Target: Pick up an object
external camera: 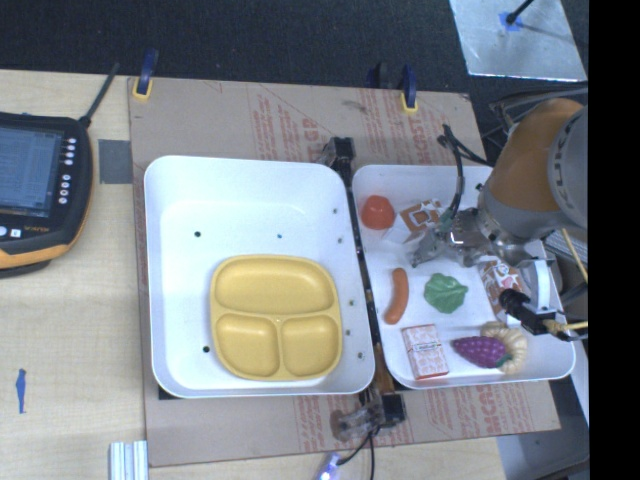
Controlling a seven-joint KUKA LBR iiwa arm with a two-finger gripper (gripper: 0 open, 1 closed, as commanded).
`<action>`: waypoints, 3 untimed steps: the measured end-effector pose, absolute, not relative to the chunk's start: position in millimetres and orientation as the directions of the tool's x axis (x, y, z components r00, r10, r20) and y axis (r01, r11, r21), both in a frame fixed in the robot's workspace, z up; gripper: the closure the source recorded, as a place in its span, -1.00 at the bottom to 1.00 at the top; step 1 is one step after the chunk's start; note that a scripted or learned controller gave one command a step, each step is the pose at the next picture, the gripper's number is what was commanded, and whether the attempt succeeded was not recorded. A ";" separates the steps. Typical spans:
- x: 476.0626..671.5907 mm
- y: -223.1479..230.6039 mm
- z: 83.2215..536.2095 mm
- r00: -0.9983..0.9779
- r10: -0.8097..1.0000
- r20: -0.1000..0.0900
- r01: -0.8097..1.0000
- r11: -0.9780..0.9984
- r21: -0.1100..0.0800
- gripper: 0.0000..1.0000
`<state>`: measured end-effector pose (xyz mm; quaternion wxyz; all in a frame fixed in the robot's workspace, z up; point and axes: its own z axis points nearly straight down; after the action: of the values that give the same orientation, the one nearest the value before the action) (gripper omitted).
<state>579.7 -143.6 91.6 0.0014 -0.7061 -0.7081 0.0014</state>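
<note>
The right bin (pixel 400 376) holds several toy foods: a red tomato (pixel 377 212), an orange sausage (pixel 397 295), a green lettuce leaf (pixel 445 293), a red-and-white carton (pixel 425 351) and purple grapes (pixel 480 349). My gripper (pixel 433 247) hangs low over the upper middle of this bin, just above the lettuce and right of the tomato. A small orange-and-white box (pixel 419 214) lies just behind it. The grey arm with its orange band (pixel 530 168) covers the bin's right side. Nothing can be seen held.
The left bin (pixel 180 198) carries a yellow divided plate (pixel 277 315). A beige ring-shaped piece (pixel 513 342) lies beside the grapes, and a printed packet (pixel 497 278) sits under the wrist. An orange-edged tablet (pixel 35 183) rests at the far left of the bench.
</note>
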 end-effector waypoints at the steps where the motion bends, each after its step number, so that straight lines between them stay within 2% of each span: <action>1: 650.2 -121.2 93.3 -0.008 1.000 0.007 1.000 0.009 -0.030 -1.00; 2: 651.1 -155.3 90.7 -0.010 1.000 0.016 0.999 0.011 -0.038 -1.00; 3: 651.3 -188.6 90.5 -0.010 1.000 0.016 0.999 0.010 -0.036 -1.00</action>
<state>651.3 -188.6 90.5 0.0184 -0.7035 -0.7105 0.0074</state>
